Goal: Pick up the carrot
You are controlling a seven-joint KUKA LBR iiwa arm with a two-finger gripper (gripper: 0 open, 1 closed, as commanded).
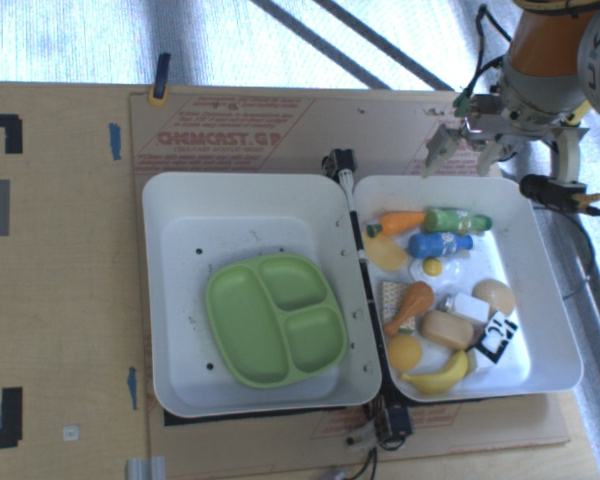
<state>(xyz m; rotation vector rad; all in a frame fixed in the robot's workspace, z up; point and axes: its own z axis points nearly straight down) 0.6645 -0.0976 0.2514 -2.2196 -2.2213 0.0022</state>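
The end effector (pixel 458 156) hangs above the counter (pixel 70 268) just past the far rim of the right bin (pixel 540 268), its two fingers spread apart with nothing between them. The carrot (pixel 398 223) lies in the right bin's far left corner, touching a green bottle (pixel 457 220). Just nearer sits a blue bottle (pixel 440 244). Toward the near edge are a drumstick (pixel 410 306), a bread piece (pixel 448 329) and a banana (pixel 437 375). In the left bin (pixel 170 268) rests a green tray (pixel 273 317) with three compartments.
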